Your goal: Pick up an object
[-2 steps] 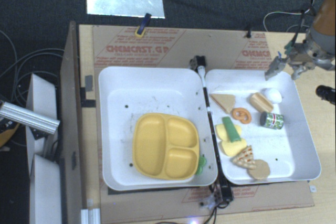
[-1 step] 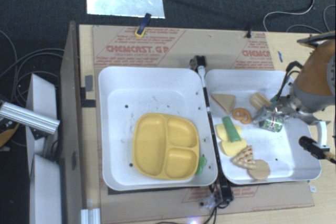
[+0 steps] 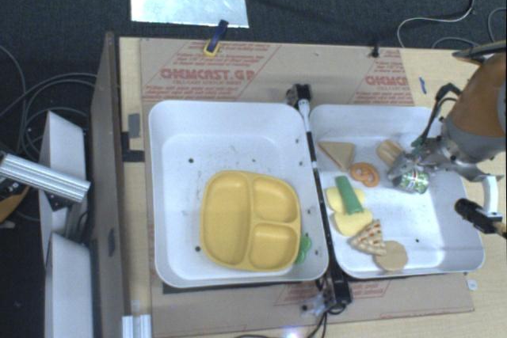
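- My end effector (image 3: 410,170) sits low in the right bin (image 3: 451,257), at a can (image 3: 413,181).
- Whether it grips, I cannot tell.

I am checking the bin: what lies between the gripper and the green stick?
The pretzel lies between the gripper and the green stick, in the camera view.

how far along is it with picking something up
Early stage. Done: the arm has reached into the right bin, with the gripper low among the toy food near the tan block and pretzel. In hand: nothing visibly lifted; whether it grips anything cannot be told. Left: secure an item and raise it. The yellow tray sits in the left bin.
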Robot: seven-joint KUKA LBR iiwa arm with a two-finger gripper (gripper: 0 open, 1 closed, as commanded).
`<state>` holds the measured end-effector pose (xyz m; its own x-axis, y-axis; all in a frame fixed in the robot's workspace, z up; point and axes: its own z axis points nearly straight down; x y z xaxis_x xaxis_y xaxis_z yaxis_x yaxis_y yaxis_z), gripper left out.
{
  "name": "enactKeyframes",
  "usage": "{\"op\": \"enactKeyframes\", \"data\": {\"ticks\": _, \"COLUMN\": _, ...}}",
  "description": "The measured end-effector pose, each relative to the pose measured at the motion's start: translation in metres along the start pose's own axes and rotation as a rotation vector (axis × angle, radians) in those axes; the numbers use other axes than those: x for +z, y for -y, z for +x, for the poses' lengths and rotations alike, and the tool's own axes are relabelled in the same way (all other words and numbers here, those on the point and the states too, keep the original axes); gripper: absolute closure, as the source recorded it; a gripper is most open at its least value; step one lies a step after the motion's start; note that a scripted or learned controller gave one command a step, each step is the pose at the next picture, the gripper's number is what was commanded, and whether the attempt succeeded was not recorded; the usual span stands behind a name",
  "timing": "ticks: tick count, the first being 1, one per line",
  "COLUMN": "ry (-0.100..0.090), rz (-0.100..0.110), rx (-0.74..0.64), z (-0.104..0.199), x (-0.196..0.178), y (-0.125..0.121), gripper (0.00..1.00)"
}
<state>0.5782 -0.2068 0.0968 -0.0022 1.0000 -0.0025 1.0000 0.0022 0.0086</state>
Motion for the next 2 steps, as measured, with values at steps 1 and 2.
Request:
{"op": "enactKeyframes", "data": {"ticks": 1, "ry": -0.003, "rz": 0.004, "rx": -0.007, "z": 0.0644, "x": 0.0113, "y": -0.0099, "gripper": 1.00}}
{"op": "enactKeyframes", "data": {"ticks": 2, "ry": -0.002, "rz": 0.006, "rx": -0.001, "z": 0.0608, "x": 0.0119, "y": -0.0083, "gripper": 0.00}}
